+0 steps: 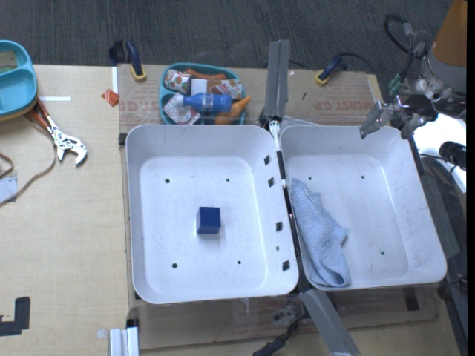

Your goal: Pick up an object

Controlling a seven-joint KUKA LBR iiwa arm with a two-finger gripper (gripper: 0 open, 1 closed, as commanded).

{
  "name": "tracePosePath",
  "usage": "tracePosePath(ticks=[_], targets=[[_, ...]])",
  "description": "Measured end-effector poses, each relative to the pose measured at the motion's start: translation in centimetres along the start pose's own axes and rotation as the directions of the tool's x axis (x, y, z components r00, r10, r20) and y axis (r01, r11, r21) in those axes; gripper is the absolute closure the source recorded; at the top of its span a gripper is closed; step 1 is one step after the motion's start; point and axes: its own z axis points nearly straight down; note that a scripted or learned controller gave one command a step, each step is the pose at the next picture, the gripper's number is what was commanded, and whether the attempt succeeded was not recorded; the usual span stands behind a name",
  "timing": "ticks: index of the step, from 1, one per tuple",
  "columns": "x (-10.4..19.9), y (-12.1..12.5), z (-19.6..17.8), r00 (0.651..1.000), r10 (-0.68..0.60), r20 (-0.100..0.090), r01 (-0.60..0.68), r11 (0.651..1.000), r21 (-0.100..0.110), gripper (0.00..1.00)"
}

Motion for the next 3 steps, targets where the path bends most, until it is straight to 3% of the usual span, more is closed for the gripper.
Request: tracePosePath(ticks=[1,2,3], targets=[[5.7,-5.1,9.0,0.935,0.355,0.000,-0.355,0.935,0.001,0.00],[-0.9,-2.6,5.4,0.928,0.373,0.000,-0.373,0.928,0.000,0.00],[-2.1,-9.1,7.6,0.797,0.604,0.001,-0.604,0.797,0.003,0.00]])
